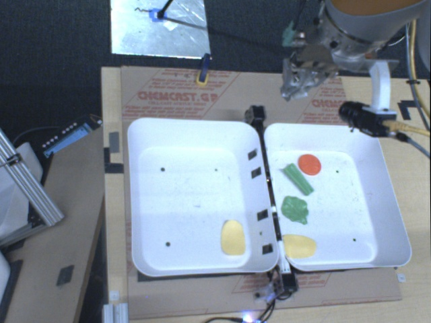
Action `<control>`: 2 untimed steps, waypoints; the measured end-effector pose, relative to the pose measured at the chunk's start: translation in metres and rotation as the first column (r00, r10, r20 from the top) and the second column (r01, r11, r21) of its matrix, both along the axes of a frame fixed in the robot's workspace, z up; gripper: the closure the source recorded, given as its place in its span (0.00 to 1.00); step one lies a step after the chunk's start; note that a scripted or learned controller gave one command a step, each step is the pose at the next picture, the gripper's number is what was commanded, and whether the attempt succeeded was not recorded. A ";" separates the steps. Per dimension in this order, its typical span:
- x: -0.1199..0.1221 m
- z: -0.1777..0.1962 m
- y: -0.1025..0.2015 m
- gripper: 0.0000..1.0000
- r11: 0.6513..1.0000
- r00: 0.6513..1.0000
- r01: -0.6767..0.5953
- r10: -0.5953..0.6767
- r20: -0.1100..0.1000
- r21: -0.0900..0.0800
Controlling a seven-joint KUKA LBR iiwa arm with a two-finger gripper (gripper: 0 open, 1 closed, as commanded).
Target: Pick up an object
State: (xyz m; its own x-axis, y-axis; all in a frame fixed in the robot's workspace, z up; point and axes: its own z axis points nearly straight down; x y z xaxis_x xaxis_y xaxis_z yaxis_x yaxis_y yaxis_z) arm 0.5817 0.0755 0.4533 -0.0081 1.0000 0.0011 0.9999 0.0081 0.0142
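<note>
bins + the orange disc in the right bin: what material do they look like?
Bins: likely thin moulded plastic, matte white with rounded, formed rims. Orange disc: probably plastic or rubber, given its flat uniform colour without glare; too small to be sure.

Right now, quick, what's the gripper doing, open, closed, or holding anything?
Gripper: cannot be told; it hangs above the bench behind the right bin.

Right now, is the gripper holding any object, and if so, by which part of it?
Nothing is held. The gripper hangs above the bench beyond the right bin, with nothing between its fingers. The orange disc lies in that bin.
</note>
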 end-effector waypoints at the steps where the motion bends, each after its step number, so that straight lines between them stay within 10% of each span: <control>1: 0.075 0.087 0.062 1.00 1.000 1.000 -0.002 0.002 0.002 0.002; 2: -0.007 0.083 0.103 1.00 1.000 1.000 -0.003 0.003 -0.013 0.002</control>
State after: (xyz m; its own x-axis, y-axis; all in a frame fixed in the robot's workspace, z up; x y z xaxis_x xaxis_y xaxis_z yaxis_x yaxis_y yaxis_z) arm 0.5742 0.1790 0.5363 -0.0108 0.9999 0.0032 0.9999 0.0108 0.0011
